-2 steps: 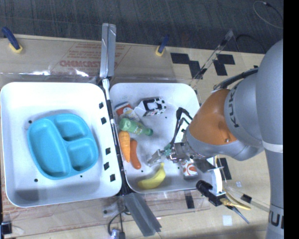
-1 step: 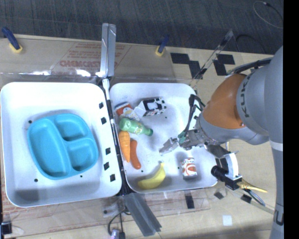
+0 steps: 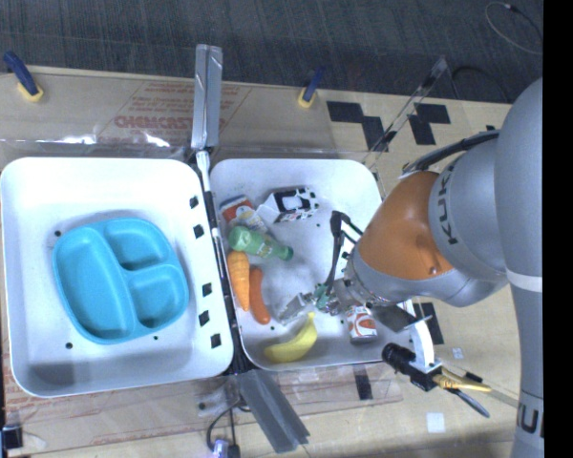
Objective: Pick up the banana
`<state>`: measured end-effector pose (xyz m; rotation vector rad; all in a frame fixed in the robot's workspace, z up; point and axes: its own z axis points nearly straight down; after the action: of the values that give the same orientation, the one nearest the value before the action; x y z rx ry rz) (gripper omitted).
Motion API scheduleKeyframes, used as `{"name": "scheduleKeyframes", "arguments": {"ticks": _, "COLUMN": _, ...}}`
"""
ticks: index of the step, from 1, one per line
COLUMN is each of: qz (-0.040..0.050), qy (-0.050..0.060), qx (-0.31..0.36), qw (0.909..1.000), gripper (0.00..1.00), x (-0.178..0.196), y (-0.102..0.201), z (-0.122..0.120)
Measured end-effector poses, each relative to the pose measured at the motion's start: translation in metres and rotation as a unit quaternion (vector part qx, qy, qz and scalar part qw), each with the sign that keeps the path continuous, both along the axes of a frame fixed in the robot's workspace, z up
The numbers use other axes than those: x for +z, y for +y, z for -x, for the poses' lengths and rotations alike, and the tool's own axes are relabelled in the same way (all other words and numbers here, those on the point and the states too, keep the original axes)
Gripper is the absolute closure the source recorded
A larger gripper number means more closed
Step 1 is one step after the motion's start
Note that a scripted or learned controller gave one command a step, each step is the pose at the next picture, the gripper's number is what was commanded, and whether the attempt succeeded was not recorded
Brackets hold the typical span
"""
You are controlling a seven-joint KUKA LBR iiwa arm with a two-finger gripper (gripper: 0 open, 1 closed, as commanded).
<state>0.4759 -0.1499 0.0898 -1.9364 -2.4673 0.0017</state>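
**Claw low over the right bin, banana just below and to its left**

The claw (image 3: 310, 301) sits low in the right bin (image 3: 368, 179), under the orange band (image 3: 406, 241) of the arm. Metal parts show around it, but whether they stand open or shut I cannot tell, and nothing yellow shows between them, so I would not count the banana as held.

Just past the claw tip, toward the bin's near wall, lies the banana (image 3: 294, 343). It rests flat, curved, one end pointing up toward the claw, its body running along the wall. It looks close to the claw but apart from it.

To the claw's left lie two carrots (image 3: 248, 289), side by side, close to the banana's upper end. Above them is a green bottle (image 3: 260, 244), and farther up a black-and-white toy (image 3: 296, 203). On the claw's right, tucked under the arm, is a small red-and-white can (image 3: 363, 324). The left bin (image 3: 19, 256) holds a blue tray (image 3: 119, 277), well apart from all this.

To do this step well, the claw should probably shift toward the near wall and centre over the banana's thick middle, with its closing line across the short width rather than along the curve. The wall crowds one side, so a descent slightly inboard seems safer. The carrots are near enough to be nudged or pinched by mistake.
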Motion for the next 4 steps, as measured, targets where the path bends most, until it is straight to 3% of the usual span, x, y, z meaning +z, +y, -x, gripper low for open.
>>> {"name": "scheduleKeyframes", "arguments": {"ticks": 1, "qz": -0.0004, "qy": 0.001, "qx": 0.002, "qw": 1.0, "gripper": 1.0, "x": 0.0084, "y": -0.0004, "z": -0.0003}}
{"name": "scheduleKeyframes", "arguments": {"ticks": 2, "qz": -0.0003, "qy": 0.001, "qx": 0.002, "qw": 1.0, "gripper": 0.0, "x": 0.0084, "y": -0.0003, "z": -0.0003}}
{"name": "scheduleKeyframes", "arguments": {"ticks": 4, "qz": -0.0002, "qy": 0.0, "qx": 0.001, "qw": 1.0, "gripper": 0.0, "x": 0.0002, "y": -0.0006, "z": -0.0002}}
